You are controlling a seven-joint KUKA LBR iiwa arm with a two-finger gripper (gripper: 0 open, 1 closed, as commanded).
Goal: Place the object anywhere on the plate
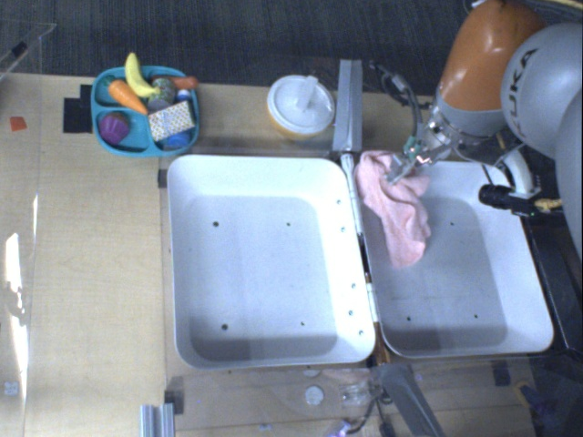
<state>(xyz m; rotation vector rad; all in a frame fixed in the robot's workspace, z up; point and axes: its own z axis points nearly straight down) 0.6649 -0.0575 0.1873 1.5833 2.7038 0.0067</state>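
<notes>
Item: pink cloth (pixel 396 212). Lies in the right bin (pixel 474 326), at its far-left corner, one edge draped against the wall shared with the left bin (pixel 264 262). Soft, limp, terry-like; bunched at the far end, trailing to a rounded tail nearer the viewer.

Item: gripper (pixel 407 164). Thin metal fingers sit down on the bunched far end of the cloth, drawn close together with a fold of pink fabric apparently pinched between them; whether the hold is firm cannot be judged from here.

Item: plate (pixel 301 106). Round, white with a yellow rim, smooth and hard-looking, on the wooden worktop (pixel 82 244) just beyond the far wall of the left bin, left of the gripper and not far from it.

Step in hand, as judged: lifting the cloth toward the plate. Advice: rise high enough that the hanging tail clears the bin wall and the grey upright divider (pixel 345 107) beside the plate; release over the plate's centre, since limp fabric tends to spill over a small rim.

Also present: blue compartment tray (pixel 98 133) of toy food, far left, well apart from the work.
</notes>
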